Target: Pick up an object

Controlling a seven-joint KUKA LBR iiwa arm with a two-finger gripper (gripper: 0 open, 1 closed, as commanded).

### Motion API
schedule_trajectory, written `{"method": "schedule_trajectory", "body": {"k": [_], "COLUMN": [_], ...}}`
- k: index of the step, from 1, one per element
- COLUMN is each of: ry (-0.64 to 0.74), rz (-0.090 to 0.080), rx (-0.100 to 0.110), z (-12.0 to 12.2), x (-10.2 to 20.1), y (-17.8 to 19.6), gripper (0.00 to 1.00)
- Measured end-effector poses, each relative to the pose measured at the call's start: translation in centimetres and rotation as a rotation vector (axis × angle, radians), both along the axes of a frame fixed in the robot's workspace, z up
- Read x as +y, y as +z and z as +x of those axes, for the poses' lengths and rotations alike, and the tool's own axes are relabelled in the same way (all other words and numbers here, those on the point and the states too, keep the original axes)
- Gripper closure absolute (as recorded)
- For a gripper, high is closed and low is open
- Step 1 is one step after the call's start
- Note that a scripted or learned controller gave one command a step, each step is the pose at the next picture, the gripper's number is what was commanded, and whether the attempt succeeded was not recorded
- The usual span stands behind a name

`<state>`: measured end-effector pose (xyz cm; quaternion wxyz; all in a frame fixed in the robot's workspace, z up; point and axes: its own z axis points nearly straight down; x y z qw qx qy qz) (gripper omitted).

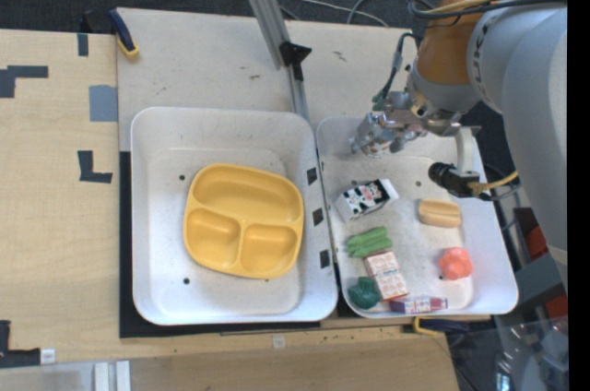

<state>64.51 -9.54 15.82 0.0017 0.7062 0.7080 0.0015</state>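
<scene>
The right bin (502,274) holds a black-and-white carton (368,197), a green pod (368,242), a tan bread-like piece (440,213), a small printed box (384,275) and an orange-red fruit (455,263). The hand (376,136) hangs over that bin's far left corner, above the carton; whether it is spread or pinched cannot be told.

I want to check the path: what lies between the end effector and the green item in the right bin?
In the camera view, a black-and-white carton lies between the end effector and the green item.
</scene>
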Motion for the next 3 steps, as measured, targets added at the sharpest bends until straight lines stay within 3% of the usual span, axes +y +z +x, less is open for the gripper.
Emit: {"method": "schedule_trajectory", "body": {"k": [1,2,3], "ry": [0.000,-0.001,0.003], "rz": [0.000,0.001,0.001], "rx": [-0.001,0.004,0.008], "z": [1.2,1.2,-0.9], "x": [0.0,0.1,5.3], "y": [5.3,6.9,5.8], "gripper": [1.00,1.00,1.00]}}
